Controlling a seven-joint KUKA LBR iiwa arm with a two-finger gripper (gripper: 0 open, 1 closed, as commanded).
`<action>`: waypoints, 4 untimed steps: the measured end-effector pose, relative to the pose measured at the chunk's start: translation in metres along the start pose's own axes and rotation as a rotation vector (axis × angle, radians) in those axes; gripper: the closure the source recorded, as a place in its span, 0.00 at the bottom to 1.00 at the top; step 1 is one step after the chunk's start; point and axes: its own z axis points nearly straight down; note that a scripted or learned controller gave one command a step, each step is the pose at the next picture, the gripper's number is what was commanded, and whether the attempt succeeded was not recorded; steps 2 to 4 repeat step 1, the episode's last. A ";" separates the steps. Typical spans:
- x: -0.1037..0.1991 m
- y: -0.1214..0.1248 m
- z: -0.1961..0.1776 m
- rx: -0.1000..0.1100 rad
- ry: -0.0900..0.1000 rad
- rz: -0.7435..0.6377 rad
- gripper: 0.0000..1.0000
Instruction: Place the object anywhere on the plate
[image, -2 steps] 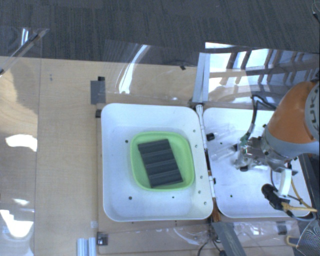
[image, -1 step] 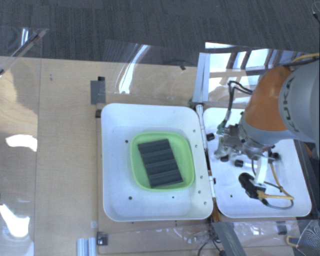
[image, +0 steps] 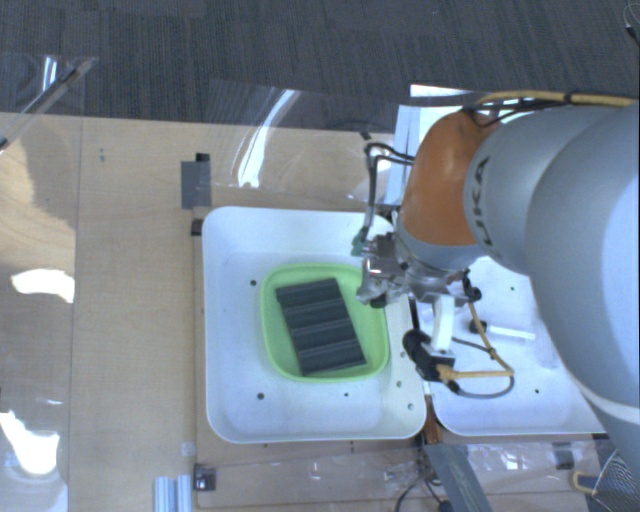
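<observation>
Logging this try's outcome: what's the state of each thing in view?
grey ridged block: lying flat on the plate, nothing touching it.
green plate: right way up in the left bin, bearing the block.
left bin: holds the plate.
tool: at the plate's right rim, clear of the block.

- Dark ribbed block flat on green plate, inside left bin.
- Gripper above plate's right rim, near block.
- Grey arm over right bin.
</observation>
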 end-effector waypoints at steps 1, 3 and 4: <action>0.000 0.000 0.000 0.000 0.000 0.000 0.00; 0.000 0.000 0.000 0.000 0.000 0.000 0.00; 0.000 0.000 0.000 0.000 0.000 0.000 0.00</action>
